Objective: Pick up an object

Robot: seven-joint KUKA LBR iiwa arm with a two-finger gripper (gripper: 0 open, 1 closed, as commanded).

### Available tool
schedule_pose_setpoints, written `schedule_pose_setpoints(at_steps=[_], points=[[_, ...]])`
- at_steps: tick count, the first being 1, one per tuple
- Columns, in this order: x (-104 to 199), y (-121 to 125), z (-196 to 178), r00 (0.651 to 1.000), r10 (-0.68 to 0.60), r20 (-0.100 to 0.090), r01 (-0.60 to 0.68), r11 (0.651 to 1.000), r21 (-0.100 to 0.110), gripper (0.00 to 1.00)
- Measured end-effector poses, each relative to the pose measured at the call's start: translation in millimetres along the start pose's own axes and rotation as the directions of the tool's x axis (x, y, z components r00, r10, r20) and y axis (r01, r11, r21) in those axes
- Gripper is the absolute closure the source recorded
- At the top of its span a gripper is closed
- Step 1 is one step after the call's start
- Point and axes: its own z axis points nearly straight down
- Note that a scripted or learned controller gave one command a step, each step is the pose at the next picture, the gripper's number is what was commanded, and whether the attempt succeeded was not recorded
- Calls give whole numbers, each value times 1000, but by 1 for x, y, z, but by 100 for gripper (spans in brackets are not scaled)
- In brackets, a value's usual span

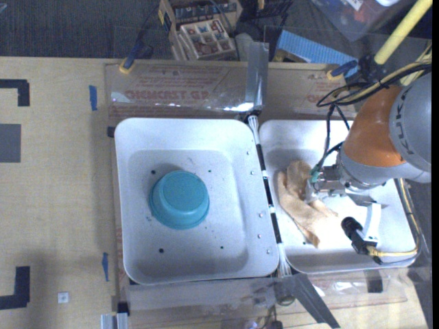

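Reaching into the right bin, I see trouble that starts with the biggest things. Its wall is close on the near side and the left bin butts against it, so a pull that drifts sideways could drag my load into the rim between them. My arm comes in from the right, orange band high, wrist bent down and turned toward the bin's left half, with cables looping above it; a sharp lift might tug those.

The blue bowl sits upside down in the middle of the left bin, well apart from me, so I judge it is not my target now. The tan cloth lies crumpled along the left side of the right bin, and my gripper is right at its upper edge, seemingly touching it.

I cannot tell whether my gripper is released or clenched, since the wrist hides it. The cloth is limp: a shallow pinch could catch only a fold and let it slide out on the rise, or I could close just beside it on nothing.
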Motion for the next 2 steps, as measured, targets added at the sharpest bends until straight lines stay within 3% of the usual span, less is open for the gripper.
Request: schedule_pose_setpoints(at_steps=[1,2], points=[[0,0,0,1000,0,0,0,1000,0,0],[-2,-1,-8,1000,5,0,-5,1000,3,100]])
